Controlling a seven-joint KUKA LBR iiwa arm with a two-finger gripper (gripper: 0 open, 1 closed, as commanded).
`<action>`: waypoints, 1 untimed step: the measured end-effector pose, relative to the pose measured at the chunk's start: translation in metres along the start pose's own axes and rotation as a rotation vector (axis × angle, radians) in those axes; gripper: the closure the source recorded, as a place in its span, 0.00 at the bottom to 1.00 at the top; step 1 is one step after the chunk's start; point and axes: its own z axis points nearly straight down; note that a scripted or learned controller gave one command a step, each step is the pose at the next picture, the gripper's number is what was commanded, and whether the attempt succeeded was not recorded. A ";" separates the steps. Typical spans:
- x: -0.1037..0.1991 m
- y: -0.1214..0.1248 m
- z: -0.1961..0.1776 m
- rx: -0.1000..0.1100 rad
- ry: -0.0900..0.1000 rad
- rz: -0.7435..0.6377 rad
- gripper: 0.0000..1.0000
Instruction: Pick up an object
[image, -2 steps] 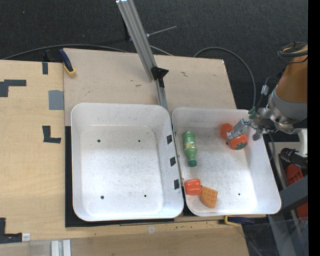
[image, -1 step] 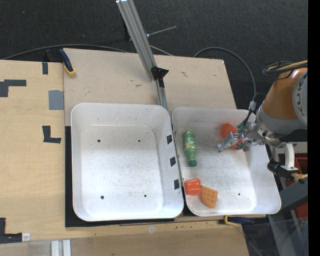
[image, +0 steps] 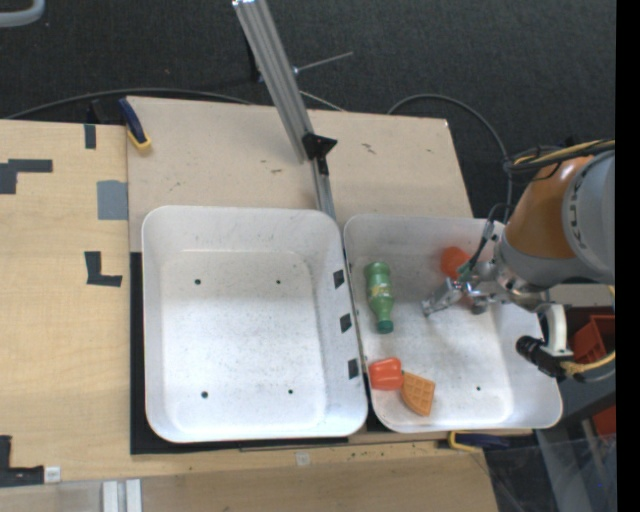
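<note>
My gripper (image: 437, 301) hangs low over the middle of the right bin (image: 480, 405), its metal fingers pointing left. Nothing shows between them. A green bottle (image: 379, 294) lies lengthwise to the left of the gripper, a short gap away. An orange-red round object (image: 453, 262) sits just above and behind the gripper, partly hidden by the wrist. At the bin's front lie a red-orange block (image: 386, 374) and a tan waffle-like piece (image: 419, 393), side by side.
The left bin (image: 160, 300) stands beside the right one, sharing a raised rim. A slanted metal pole (image: 285, 90) crosses the bench behind the bins. The arm's grey body and orange band (image: 545, 215) cover the right bin's right side.
</note>
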 end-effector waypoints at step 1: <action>0.000 0.000 -0.012 0.001 0.001 -0.001 1.00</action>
